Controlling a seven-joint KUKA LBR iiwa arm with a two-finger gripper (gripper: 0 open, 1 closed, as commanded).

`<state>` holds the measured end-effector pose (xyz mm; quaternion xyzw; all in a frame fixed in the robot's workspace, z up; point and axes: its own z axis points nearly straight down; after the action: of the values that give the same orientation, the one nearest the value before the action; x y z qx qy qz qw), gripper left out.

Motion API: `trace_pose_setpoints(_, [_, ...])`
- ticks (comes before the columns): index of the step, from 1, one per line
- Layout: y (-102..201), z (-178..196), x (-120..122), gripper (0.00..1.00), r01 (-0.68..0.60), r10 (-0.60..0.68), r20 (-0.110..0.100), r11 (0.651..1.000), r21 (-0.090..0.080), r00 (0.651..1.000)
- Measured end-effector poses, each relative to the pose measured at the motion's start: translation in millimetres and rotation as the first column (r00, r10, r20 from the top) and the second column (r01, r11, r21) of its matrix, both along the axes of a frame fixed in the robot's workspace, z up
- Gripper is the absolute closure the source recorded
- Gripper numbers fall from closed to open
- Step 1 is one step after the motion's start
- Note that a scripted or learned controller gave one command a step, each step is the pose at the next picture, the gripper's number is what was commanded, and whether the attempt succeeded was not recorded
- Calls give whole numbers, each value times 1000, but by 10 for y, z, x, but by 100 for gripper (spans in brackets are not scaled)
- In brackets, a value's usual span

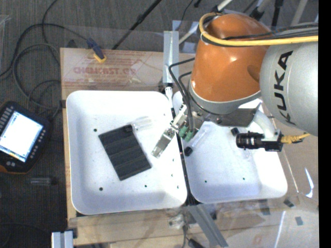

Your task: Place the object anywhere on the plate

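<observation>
The gripper (166, 141) hangs over the inner edge of the left bin (83, 105); whether it is spread or pressed together cannot be told at this slant. Just beyond it, to the view's left, lies the dark ridged plate (124, 152), and a small clear object (141, 122) sits near the plate's upper corner, up-left of the gripper. To do this well, come straight down over the object, then carry it low onto the plate.

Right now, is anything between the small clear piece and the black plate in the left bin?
Nothing visible. The clear piece lies just off the upper right corner of the black plate, with bare left bin floor between. The gripper hangs to their right.
</observation>
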<state>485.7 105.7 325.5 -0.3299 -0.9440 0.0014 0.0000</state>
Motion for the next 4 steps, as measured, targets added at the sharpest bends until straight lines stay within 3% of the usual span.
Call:
trace_pose_setpoints(1, [1,74,17,100,2,-2,-2,1000,-3,1000])
trace_pose_setpoints(2, [656,-999,316,100,-126,126,-4,992,3,992])
trace_pose_setpoints(3, [658,-998,316,0,-127,127,-4,992,3,992])
trace_pose_setpoints(4, [658,-998,316,0,-127,127,-4,992,3,992])
